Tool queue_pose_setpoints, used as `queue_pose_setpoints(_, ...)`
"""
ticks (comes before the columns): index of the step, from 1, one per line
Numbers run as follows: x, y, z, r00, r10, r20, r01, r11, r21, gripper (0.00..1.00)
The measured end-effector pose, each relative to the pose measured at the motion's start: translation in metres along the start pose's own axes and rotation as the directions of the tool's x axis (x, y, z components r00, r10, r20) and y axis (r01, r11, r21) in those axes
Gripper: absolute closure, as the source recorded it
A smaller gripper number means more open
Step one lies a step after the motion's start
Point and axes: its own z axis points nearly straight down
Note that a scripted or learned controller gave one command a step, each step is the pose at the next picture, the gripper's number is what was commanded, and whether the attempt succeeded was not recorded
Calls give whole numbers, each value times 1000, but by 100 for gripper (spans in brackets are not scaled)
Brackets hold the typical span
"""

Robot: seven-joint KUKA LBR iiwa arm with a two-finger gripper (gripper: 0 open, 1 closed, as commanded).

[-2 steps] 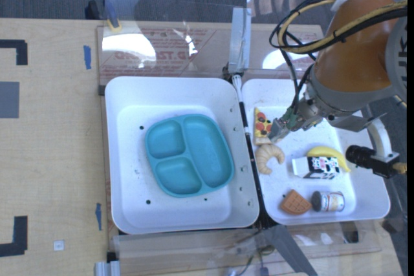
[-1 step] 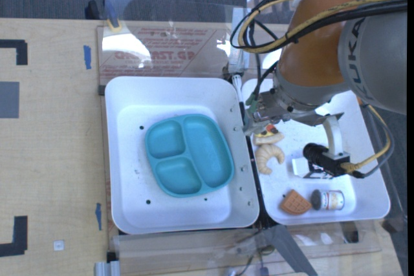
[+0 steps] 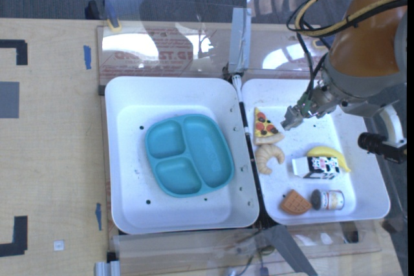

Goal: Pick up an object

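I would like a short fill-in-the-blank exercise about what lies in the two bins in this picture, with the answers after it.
1. The blue divided plate lies in the ____ bin of the view.
2. The plate has ____ compartments.
3. The croissant lies just below the ____ slice.
4. The gripper hovers over the ____ bin of the view, near the pizza slice.

Answers: left; three; pizza; right

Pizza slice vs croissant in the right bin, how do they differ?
The pizza slice is a flat wedge, red and yellow with dark dots; the croissant is a plump, curved, plain tan roll. The pizza slice lies nearer the gripper, the croissant just below it. Both sit along the right bin's left wall.
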Motion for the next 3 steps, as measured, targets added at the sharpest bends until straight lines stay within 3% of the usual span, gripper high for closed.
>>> queue_pose_setpoints(1, 49, -49, 41, 977, -215, -7, 215, 977, 4, 100)
queue_pose_setpoints(2, -6, 14, 10, 838, -546, 1, 546, 838, -3, 100)
queue_pose_setpoints(3, 65, -42, 32, 944, -331, -6, 331, 944, 2, 100)
